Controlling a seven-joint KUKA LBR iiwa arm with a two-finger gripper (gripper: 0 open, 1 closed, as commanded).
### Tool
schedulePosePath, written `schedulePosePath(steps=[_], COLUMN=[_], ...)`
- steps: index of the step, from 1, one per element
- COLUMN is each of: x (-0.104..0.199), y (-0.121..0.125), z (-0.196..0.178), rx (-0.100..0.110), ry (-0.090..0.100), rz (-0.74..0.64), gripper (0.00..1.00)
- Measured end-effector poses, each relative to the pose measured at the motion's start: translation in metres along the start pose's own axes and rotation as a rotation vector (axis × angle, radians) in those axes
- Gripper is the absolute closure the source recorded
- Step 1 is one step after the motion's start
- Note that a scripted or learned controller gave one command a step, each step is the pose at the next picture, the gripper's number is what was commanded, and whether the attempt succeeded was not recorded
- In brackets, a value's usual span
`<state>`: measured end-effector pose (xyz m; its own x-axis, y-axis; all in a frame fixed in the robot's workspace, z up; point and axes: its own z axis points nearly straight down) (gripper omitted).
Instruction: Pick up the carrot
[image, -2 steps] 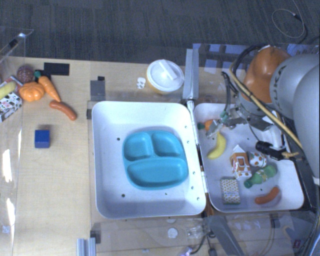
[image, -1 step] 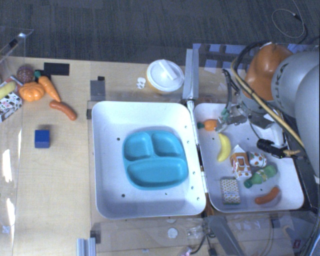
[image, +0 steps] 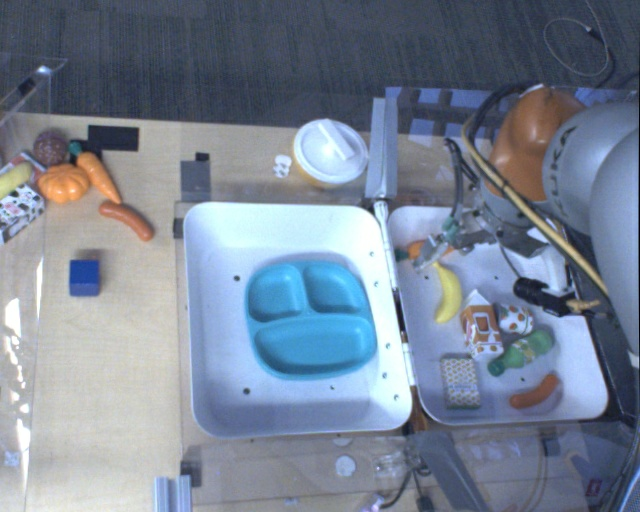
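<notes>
Jaws (image: 432, 250) (grip unclear) at carrot (image: 415, 251), banana (image: 447, 292) just beside.

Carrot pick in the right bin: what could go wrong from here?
1. The carrot sits tight against the right bin upper-left wall, so the end effector could hit the rim.
2. The banana lies just below the end effector; a sloppy close could nudge or catch it instead.
3. Little of the carrot shows, so a grip may slip off.
</notes>
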<state>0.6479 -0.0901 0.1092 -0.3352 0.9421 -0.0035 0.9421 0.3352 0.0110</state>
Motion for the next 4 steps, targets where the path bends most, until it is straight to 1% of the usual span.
schedulePosePath(steps=[1, 2, 3, 4], x=[-0.013, -0.022, 0.036, 0.036], y=[0.019, 0.018, 0.032, 0.032], z=[0.016, 0.000, -0.098, -0.097], rx=[0.016, 0.013, 0.007, 0.008], ry=[0.008, -0.009, 0.002, 0.002], rz=[-0.086, -0.084, 0.096, 0.096], gripper=[0.00, 1.00, 1.00, 0.00])
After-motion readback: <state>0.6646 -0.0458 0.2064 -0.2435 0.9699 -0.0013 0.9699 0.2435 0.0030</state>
